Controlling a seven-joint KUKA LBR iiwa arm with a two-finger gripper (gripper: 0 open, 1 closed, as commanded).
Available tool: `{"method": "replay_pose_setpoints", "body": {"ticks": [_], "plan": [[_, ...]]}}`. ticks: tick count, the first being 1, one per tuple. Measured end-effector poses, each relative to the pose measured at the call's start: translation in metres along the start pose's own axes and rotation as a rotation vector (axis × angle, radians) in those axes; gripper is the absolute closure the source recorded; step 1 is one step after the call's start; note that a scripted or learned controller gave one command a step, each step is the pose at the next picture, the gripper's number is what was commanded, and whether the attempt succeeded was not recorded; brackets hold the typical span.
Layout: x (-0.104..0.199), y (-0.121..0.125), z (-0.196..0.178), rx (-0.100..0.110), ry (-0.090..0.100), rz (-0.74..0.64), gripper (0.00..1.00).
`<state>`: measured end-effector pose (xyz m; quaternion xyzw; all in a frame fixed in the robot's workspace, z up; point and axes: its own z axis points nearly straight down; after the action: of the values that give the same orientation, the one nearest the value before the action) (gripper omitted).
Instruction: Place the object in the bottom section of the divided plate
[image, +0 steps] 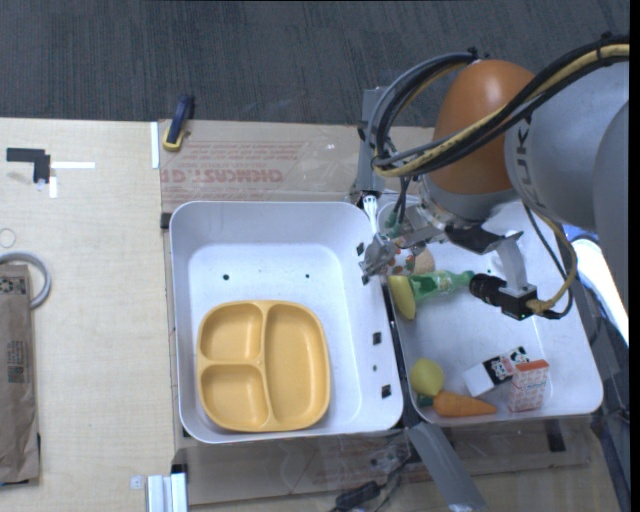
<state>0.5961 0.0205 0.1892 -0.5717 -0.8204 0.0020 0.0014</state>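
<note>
The yellow divided plate (265, 300) lies in the left bin (250, 225), with two small sections on its left and one long section on its right; nothing lies on it. My gripper (383, 256) hangs over the left edge of the right bin (560, 330), by the wall between the bins. Just below and to its right lie a yellow piece (402, 296) and a green bottle (447, 284) on its side. A small beige item (423, 260) sits beside the gripper. I see nothing held in the gripper.
In the right bin's near corner lie a yellow lemon-like fruit (427, 376), an orange carrot (463, 405), a black-and-white box (490, 373) and a red and white carton (528, 385). Cables and a black connector (500, 293) trail from the arm over that bin.
</note>
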Motion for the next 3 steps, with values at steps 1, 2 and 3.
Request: {"method": "replay_pose_setpoints", "body": {"ticks": [1, 2, 3], "plan": [[0.075, -0.035, 0.000, 0.001, 0.000, -0.138, 1.00], [0.103, 0.020, 0.031, 0.001, -0.002, 0.250, 1.00], [0.167, 0.099, 0.025, 0.000, -0.003, 0.214, 1.00]]}}
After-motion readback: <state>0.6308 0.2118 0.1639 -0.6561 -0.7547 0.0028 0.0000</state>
